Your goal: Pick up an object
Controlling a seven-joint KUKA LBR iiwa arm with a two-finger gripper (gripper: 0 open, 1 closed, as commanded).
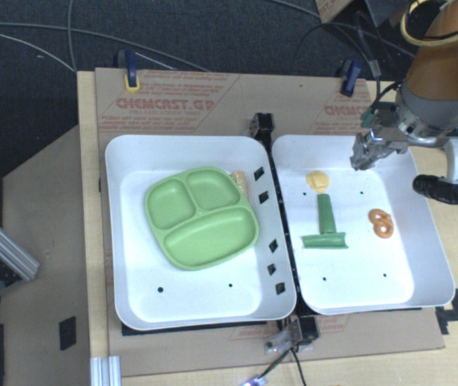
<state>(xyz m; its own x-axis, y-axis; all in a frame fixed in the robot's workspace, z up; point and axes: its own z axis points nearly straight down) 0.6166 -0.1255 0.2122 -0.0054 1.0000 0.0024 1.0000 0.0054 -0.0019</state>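
Two bins sit side by side on my bench. The left bin (pixel 124 215) holds a divided plate (pixel 201 216), a small item (pixel 238 182) touching its far right edge. The right bin (pixel 422 248) holds a T-shaped tool (pixel 325 223) centrally, a small lump (pixel 317 181) behind it, a pretzel (pixel 382 223) to its right. My gripper (pixel 365 155) hangs over the far edge.

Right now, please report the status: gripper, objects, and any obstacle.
Gripper over right bin, far edge, holding nothing. Green tool, yellow piece, orange pretzel lie apart. Nothing in the way.
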